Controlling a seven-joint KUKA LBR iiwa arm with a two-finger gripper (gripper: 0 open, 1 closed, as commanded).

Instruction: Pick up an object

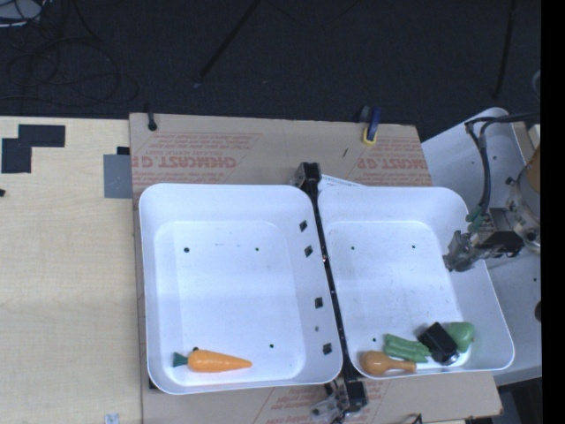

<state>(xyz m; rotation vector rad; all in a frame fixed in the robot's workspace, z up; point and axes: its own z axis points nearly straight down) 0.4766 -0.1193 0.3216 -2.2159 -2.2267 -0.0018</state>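
the grey two-finger gripper (pixel 459 256) sits at the right rim of the right-hand shallow white plastic bin (pixel 388 203), low over the edge, with the arm's dark cabling and wrist parts trailing off to the right behind it. whether it is spread or closed cannot be told from this slanted view, and nothing is visibly held in it. the objects lie well apart from it. in the near right corner of that bin, clustered together, are a small black block-shaped object (pixel 438 342), a bright green rounded plastic piece (pixel 462 332) just beside it, a darker green pod-shaped toy vegetable (pixel 405 348) touching the black block's left side, and a tan pear-shaped toy (pixel 385 363) at the front wall. the left-hand shallow white plastic bin (pixel 225 200) holds an orange plastic carrot with a green top (pixel 215 360), lying on its side near the front wall. both bins rest on a brown cardboard sheet (pixel 265 153) on the pale wooden bench (pixel 62 281).
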